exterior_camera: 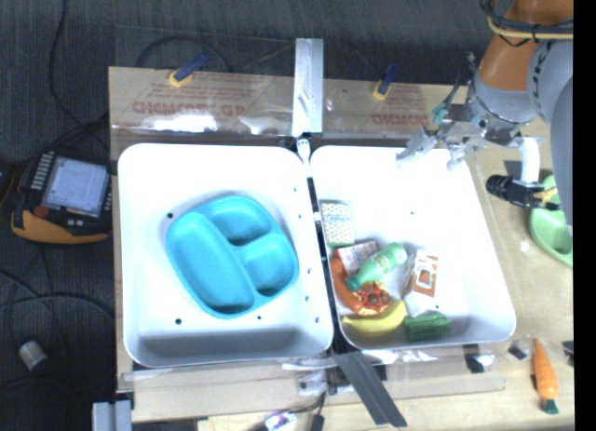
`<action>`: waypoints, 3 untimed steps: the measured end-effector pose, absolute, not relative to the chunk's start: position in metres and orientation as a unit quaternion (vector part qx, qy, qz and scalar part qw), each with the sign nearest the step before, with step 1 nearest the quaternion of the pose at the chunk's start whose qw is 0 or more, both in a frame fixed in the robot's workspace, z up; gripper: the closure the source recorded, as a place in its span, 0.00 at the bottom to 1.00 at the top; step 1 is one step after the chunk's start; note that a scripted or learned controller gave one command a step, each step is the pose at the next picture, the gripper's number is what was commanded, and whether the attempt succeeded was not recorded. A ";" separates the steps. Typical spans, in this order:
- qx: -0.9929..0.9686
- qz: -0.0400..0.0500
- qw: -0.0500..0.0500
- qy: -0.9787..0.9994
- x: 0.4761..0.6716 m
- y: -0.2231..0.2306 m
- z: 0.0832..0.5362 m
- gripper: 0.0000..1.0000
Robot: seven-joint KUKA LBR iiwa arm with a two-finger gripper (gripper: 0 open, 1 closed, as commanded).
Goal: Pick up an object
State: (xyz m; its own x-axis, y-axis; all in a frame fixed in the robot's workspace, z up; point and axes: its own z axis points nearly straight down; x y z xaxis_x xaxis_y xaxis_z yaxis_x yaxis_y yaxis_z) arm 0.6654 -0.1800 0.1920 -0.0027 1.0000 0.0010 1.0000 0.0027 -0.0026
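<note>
The right bin [466, 215] holds a cluster of objects near its front left: a green bottle [380, 264], a yellow banana [374, 319], a red-orange item [366, 297], a dark green vegetable [426, 326], a white and orange carton [425, 276] and a small patterned packet [336, 222]. My gripper [434, 148] hovers above the bin's far right corner, well away from the cluster, with its fingers spread apart and nothing between them.
The left bin [149, 178] holds a blue divided tray [232, 253]. A handheld device [65, 195] lies left of the bench. At the right of the bins are a green object [555, 224] and an orange carrot-like tool [544, 373].
</note>
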 end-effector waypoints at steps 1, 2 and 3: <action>-0.698 0.002 0.001 -0.716 0.611 -0.189 0.141 0.00; -0.694 0.002 0.002 -0.720 0.554 -0.189 0.125 0.00; -0.694 0.001 0.004 -0.720 0.555 -0.189 0.132 1.00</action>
State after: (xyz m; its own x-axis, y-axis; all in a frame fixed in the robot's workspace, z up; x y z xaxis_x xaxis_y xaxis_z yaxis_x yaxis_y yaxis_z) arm 0.5546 -0.1886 0.1320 -0.0372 0.9993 0.0035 0.9993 0.0372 -0.0072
